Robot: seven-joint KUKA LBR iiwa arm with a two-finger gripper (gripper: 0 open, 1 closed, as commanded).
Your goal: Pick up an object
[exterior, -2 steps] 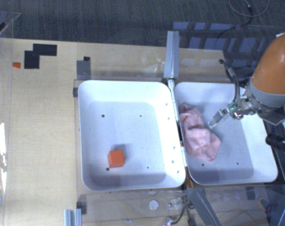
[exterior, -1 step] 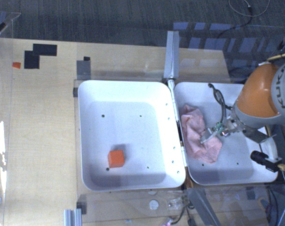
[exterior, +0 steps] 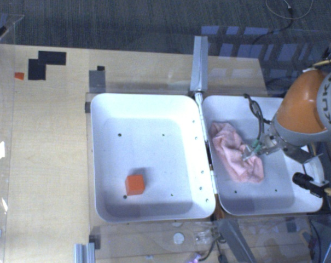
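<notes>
Gripper (exterior: 251,153) is down on the pink cloth (exterior: 235,158) in the right bin (exterior: 274,200), likely going for a fold to pinch. Whether it's spread or pinching fabric: can't tell, too small and blurred. Orange block (exterior: 135,184) sits untouched in the left bin (exterior: 149,109).

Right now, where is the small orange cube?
The small orange cube lies in the left white bin, near its front-left corner, apart from the pink cloth.

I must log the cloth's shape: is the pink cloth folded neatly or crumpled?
Crumpled. The pink cloth lies bunched with uneven folds and ridges in the right bin, with the gripper at its right side.
</notes>
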